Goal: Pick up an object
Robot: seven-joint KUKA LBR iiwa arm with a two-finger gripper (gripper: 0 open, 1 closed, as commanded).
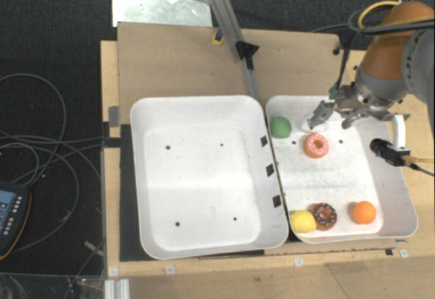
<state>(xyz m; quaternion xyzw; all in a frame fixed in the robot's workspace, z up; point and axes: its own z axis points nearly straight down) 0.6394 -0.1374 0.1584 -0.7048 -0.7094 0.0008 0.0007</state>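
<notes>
The right bin [380,175] holds five small objects. A pink-frosted doughnut [316,145] lies near its middle, with a green ball [280,127] at its left edge. Along its near wall sit a yellow lemon [303,221], a chocolate doughnut [324,215] and an orange [364,212]. My gripper [334,118] hangs over the far part of this bin, open, its two grey fingers spread with nothing between them. It is just above and to the right of the pink doughnut, apart from it.
The left bin [146,155] sits beside the right one, joined by black clips. A grey pole [224,5] slants across the bench top behind the bins. Cables trail on the dark floor at the left.
</notes>
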